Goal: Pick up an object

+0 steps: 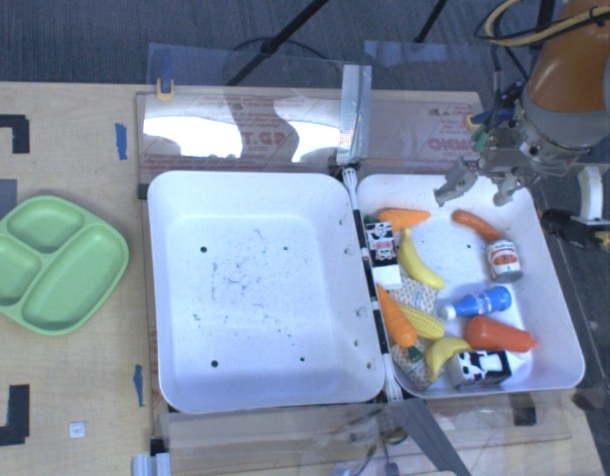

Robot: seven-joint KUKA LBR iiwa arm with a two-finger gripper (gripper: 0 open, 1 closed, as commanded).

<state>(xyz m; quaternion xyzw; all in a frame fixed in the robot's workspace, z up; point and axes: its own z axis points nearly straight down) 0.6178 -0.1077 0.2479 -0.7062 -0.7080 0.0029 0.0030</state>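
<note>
Approach step. Claw (476,185) spread wide, gripping nothing, poised at upper right over right bin (560,315). Orange sausage (479,226) lies just below; next: descend, close on it.

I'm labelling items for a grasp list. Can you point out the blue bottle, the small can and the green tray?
blue bottle (480,301), camera view, mid body.
small can (503,260), camera view, its label.
green tray (71,271), camera view, largest compartment.

Toys (453,296) fill the right bin (557,296); divided plate (52,263) lies far left.
</note>
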